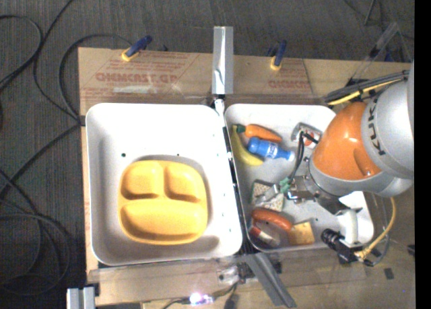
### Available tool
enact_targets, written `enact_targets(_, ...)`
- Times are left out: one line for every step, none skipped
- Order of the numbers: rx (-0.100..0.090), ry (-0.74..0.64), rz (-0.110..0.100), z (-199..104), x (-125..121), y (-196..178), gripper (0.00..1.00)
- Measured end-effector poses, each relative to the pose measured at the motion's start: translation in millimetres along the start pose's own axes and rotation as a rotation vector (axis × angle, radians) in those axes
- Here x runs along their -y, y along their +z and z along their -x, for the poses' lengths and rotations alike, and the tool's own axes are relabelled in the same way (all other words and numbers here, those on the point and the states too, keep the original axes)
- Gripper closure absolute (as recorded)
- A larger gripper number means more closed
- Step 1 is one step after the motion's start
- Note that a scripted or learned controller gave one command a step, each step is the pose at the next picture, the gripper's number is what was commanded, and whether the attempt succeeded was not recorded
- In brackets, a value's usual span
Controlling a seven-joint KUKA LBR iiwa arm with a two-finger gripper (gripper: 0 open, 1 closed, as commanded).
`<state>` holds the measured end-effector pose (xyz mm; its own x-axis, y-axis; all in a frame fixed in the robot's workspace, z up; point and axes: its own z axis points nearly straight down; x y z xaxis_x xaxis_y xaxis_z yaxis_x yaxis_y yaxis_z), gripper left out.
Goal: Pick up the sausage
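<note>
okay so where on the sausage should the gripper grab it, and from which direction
Probably across the middle of the sausage, coming straight down. It lies flat and long, running left to right near the right bin's front wall, so the fingers should close across its narrow width. A cracker-like piece crowds its right end.

Two bins side by side on bench. Left bin [101, 186]: divided tray [163, 201] in middle. Right bin [237, 166]: carrot [261, 132] at far left corner, bottle [269, 149] just before it, banana [246, 155] beside bottle near dividing wall. Sausage [271, 218] at near left, cracker [302, 233] just right of it. Gripper [275, 192] over bin middle, above sausage; arm [363, 146] enters from right.
</note>
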<state>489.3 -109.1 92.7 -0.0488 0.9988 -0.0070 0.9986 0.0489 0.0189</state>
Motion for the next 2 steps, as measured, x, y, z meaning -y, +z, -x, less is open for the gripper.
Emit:
enact_targets(0.000,0.000,0.000,-0.1,0.0,0.0,0.00)
enact_targets(-0.010,-0.036,0.000,7.7,-1.1,-0.3,0.00)
